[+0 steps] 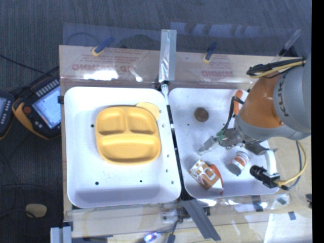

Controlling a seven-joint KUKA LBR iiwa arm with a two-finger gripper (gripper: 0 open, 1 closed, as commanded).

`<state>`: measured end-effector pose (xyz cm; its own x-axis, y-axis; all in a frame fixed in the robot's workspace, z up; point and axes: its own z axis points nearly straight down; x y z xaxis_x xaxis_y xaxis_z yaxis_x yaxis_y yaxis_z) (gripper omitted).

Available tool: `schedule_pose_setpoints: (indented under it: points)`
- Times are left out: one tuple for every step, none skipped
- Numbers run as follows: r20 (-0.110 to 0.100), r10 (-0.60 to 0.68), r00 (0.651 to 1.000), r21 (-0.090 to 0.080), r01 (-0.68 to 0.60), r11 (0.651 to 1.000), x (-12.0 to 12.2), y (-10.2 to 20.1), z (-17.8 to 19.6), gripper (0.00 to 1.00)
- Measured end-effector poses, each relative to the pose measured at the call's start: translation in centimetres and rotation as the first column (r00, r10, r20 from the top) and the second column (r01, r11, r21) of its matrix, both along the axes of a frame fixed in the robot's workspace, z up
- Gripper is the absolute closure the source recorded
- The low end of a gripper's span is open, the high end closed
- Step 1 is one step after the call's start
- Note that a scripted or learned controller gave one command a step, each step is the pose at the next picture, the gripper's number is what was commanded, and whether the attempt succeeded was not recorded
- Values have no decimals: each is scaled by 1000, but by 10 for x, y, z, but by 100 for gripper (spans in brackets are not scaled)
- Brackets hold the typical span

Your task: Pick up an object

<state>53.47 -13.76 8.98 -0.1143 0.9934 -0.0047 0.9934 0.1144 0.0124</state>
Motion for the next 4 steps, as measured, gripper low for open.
schedule_pose_setpoints:
  points:
    - [-4,-81,997,2,81,997,41,-11,-1,0]
    - [-4,-145,989,-1,145,989,114,41,-1,0]
    - [-3,-144,990,-4,144,990,115,40,9,100]
    - [-13,-302,953,-1,302,953,134,105,107,100]
